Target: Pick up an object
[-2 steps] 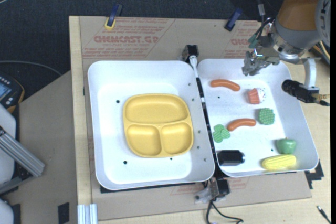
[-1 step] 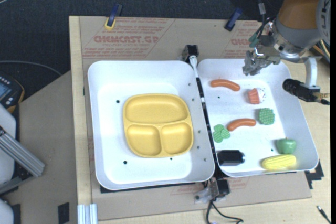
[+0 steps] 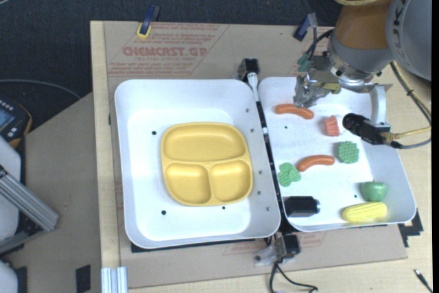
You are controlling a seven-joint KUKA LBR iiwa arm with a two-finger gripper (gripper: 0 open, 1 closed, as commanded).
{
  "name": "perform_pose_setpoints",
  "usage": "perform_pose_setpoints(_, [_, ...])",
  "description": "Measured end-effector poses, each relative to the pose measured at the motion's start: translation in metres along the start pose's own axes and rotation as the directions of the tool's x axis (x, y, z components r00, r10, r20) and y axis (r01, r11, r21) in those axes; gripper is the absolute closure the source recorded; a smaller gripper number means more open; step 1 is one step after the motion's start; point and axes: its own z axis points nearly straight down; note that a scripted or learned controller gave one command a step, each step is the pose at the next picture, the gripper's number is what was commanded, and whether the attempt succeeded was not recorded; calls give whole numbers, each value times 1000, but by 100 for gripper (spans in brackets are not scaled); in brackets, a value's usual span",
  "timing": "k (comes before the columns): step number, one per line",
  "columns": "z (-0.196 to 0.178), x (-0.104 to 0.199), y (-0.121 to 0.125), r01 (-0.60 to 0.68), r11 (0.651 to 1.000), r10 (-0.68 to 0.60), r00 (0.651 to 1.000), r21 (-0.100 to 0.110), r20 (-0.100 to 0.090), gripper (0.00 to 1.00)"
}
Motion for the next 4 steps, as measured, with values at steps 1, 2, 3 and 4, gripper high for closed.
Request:
perform_pose_setpoints(1, [-12,53,-25,1,1000,-1,1000,-1,-1,100])
perform_pose_setpoints(2, [-1,107,-55,1,1000,-1,1000,2,-1,100])
perform_pose_setpoints(3, [-16,123,-64,-2,1000,2,1000,-5,1,100])
perform_pose_setpoints(4, [-4,127,-55,-4,1000,4,1000,-4,2,100])
